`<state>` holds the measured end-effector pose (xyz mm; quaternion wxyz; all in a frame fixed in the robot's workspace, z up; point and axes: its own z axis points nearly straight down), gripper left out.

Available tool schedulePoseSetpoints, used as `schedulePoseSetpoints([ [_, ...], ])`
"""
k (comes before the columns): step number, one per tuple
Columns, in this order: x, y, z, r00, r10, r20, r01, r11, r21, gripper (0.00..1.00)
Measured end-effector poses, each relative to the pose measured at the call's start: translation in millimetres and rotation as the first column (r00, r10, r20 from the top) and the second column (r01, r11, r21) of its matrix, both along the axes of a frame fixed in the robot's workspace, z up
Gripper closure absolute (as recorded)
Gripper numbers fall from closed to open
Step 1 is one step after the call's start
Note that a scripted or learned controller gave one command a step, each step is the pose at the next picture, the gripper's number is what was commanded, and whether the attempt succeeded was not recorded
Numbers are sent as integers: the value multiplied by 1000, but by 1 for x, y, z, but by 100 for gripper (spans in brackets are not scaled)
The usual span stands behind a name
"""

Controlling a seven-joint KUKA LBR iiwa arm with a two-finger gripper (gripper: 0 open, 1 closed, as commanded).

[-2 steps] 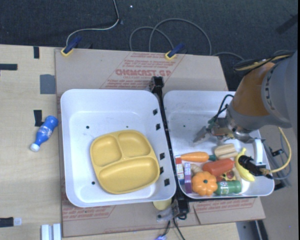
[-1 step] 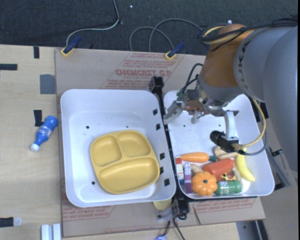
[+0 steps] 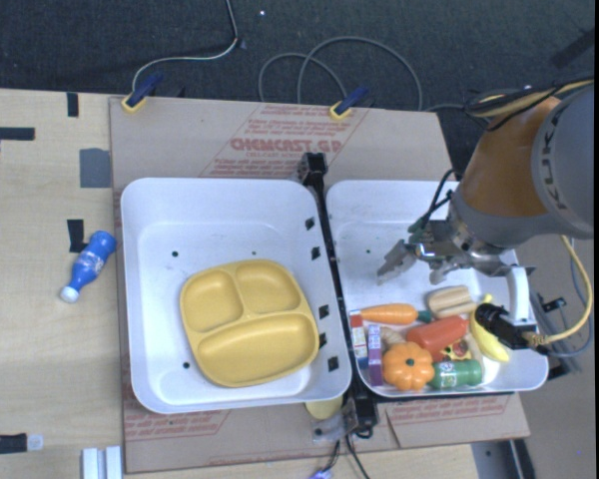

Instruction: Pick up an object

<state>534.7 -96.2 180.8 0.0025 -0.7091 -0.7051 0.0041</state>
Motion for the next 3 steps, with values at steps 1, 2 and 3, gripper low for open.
schedulePoseSetpoints([
  [1, -29, -1, -86, 1000, 4, 9, -4, 1000, -2, 0],
  [2, 33, -5, -96, 1000, 7, 9, -7, 1000, -1, 0],
  [3, -21, -8, -95, 1000, 6, 19, -6, 1000, -1, 0],
])
